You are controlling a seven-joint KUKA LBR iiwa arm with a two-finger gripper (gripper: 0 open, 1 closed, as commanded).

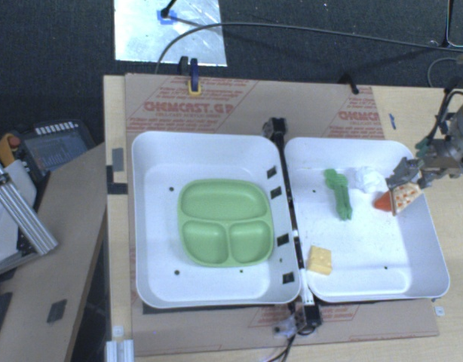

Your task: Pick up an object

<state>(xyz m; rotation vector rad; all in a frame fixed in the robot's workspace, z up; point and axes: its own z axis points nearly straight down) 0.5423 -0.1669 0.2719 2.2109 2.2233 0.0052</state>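
My gripper [407,179] reaches in from the right, over the far right side of the right bin [367,277]. It is shut on a tan, grid-patterned wedge with a red end [401,197], which sits tilted just under its tip, close to the bin's right wall. A white crumpled item [366,178] lies just left of the wedge. A green elongated toy [339,193] lies farther left in the same bin. A yellow block [320,259] rests near the bin's front left corner.
The left bin [152,202] holds a green three-compartment tray [222,222]. A black divider with clips [286,202] runs between the bins. Cables cross the dark floor behind the bench, and equipment stands at the far left.
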